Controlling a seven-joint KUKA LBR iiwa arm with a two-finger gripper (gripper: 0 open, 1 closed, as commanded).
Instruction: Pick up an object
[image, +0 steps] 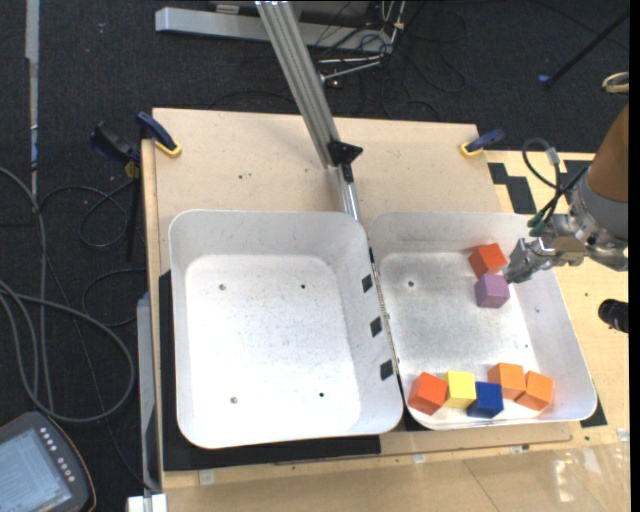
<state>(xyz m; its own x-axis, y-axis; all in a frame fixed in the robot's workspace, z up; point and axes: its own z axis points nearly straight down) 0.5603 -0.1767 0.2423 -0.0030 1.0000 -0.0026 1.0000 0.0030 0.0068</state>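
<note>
Surface (260, 160): big tan board, blue-and-yellow clamps at the 11 and 1 o'clock corners, both bins sitting on it side by side.
Left bin (200, 240): white, shallow, speckled floor, and I can't spot any blocks in it.
Right bin (560, 340): same white tray, touching the left one along the middle. This is where all the blocks live.
Arm (610, 190): grey, reaching in from 3 o'clock over the right bin's upper edge.
Pincer (522, 264): hanging at about 2 o'clock in the right bin, tip just beside two blocks. Honestly cannot tell how far apart it stands, too small and blurry, and no block visibly sits in it.
Orange block (487, 259): 1 o'clock part of the bin, right by the pincer.
Purple block (491, 290): just below the orange one, nearly touching it.
Bottom row: huddled along the 6 o'clock wall. Orange-red block (429, 391), yellow block (461, 386), blue block (488, 398), then two orange blocks (523, 384) toward 5 o'clock.
</note>
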